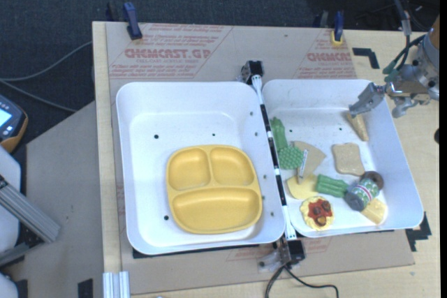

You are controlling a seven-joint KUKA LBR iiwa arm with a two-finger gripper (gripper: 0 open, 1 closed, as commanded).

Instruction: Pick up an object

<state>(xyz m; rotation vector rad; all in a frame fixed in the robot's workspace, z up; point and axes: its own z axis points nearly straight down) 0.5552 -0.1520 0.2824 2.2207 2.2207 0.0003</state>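
The right bin (pixel 307 98) holds several toy foods. Among them are a tan wedge (pixel 360 126), a toast slice (pixel 347 158), a green pickle (pixel 278 135), a green cucumber (pixel 330 185), a small can (pixel 363 190) and a yellow round with red topping (pixel 318 211). My gripper (pixel 377 109) hangs over the far right part of this bin, just above the tan wedge. Its fingers (pixel 364 100) are spread open with nothing between them.
A yellow divided plate (pixel 213 188) lies in the left bin (pixel 140 115). A green wedge with a grey fork (pixel 296 158) rests on pale yellow slices (pixel 313 155) by the divider. A yellow piece (pixel 377 211) lies near the right bin's front corner.
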